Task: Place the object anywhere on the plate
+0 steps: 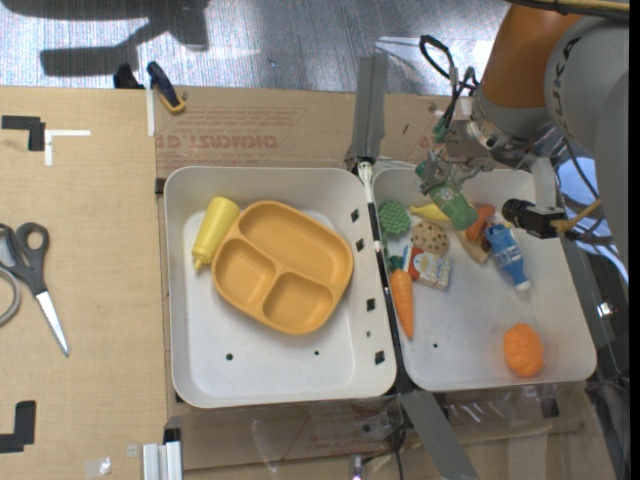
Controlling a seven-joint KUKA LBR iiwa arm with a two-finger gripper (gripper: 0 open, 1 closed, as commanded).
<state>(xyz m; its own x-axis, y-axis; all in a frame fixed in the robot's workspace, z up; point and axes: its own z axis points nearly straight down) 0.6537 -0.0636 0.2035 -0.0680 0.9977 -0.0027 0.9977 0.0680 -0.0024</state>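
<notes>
The grey arm is extended in from the right, its orange band seen above the wrist. The gripper is pointed downward, low at the upper middle.

Grey carpet across the frame's top, dark shadow at upper left. My bench is tan board at left, scissors lying on it. Cardboard with printed lettering runs through upper centre.

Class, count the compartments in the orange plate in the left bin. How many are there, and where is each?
3 in the orange plastic plate: one long compartment along its upper right side, two smaller ones along its lower left side, side by side. None seem hidden.
</notes>
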